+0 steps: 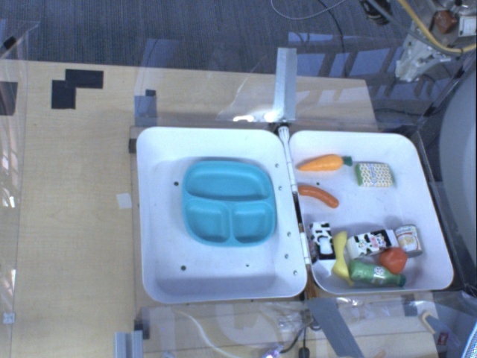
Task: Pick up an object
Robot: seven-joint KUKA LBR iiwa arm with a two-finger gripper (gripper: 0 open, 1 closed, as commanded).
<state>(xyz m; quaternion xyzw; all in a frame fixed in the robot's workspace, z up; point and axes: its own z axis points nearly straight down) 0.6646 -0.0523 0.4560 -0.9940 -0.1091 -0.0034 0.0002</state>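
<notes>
Right of centre, the carrot lies apart: easiest pick, grip across its middle; tool state unclear.

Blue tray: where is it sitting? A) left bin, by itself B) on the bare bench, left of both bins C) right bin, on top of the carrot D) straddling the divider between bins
A: the blue tray lies flat inside the left bin, while the carrot and the other small items are over in the right bin.
</notes>
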